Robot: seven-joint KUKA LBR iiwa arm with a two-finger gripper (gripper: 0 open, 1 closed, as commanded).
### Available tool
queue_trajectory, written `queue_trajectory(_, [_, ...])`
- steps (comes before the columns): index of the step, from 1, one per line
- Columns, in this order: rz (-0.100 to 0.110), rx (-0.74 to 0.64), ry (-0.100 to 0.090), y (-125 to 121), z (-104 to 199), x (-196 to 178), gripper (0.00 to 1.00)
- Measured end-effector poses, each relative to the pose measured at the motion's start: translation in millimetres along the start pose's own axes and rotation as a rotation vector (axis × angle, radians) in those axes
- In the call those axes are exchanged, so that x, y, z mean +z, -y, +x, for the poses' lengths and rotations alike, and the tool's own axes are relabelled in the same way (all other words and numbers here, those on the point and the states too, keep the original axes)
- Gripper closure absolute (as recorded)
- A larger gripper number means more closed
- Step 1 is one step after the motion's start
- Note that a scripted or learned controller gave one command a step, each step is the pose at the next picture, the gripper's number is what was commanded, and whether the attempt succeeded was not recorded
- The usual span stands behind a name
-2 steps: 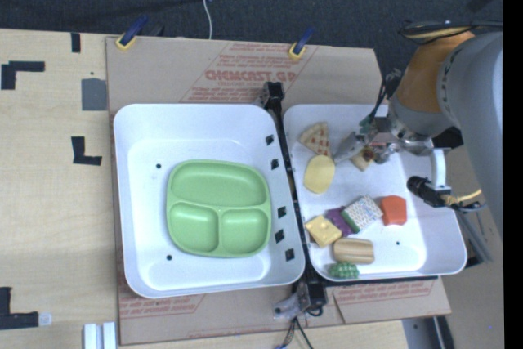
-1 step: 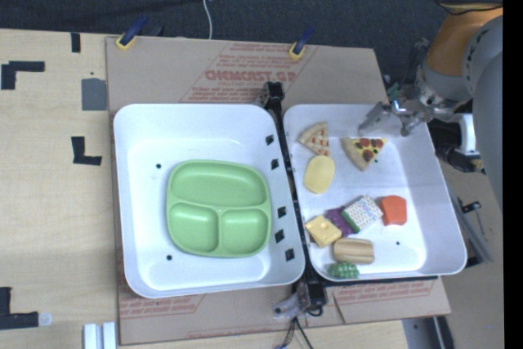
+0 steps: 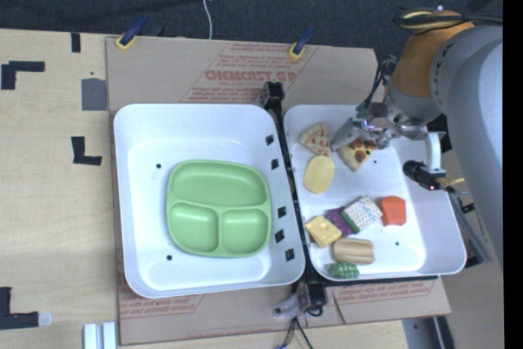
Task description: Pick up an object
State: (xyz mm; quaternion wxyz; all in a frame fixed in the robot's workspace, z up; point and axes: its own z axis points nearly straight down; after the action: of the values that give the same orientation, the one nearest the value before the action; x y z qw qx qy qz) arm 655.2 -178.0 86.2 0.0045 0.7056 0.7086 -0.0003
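while the arm (image 3: pixel 458 86) bends in from the right, its gripper (image 3: pixel 362 136) hangs over the pizza slice (image 3: pixel 356 153); finger state unclear.

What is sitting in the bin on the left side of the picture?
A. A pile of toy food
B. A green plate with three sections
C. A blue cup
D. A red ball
B. The left bin has a green plate with three sections in it; the toy food, like the yellow piece, lies in the right bin.
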Motion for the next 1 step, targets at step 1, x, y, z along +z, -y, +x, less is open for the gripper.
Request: queue_trajectory(1, [0.007,0.002,-0.004,1.5,-0.4,-8.6,1.0])
